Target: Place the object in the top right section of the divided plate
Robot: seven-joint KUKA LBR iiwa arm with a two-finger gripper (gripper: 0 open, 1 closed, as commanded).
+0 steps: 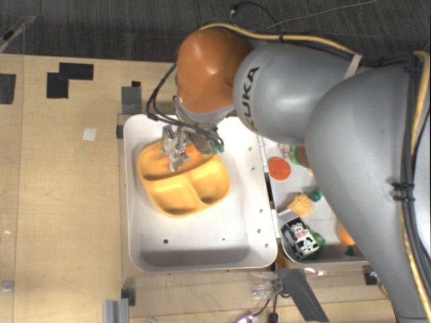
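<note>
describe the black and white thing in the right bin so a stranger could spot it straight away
Start at the right bin, partly hidden under the grey arm. The black and white object lies in its near corner, next to the divider between the bins. The neighbours are a red disc and a yellow piece; it alone is black.

Right bin (291, 251) largely hidden beneath the arm (337, 106); divided plate's (182, 184) upper sections partly covered by it.

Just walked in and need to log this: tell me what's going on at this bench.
A grey robot arm reaches in from the right, its gripper down over the yellow divided plate in the left white bin. Something orange and green sits right by the gripper at the plate's upper edge. Assorted toys lie in the right bin.
</note>
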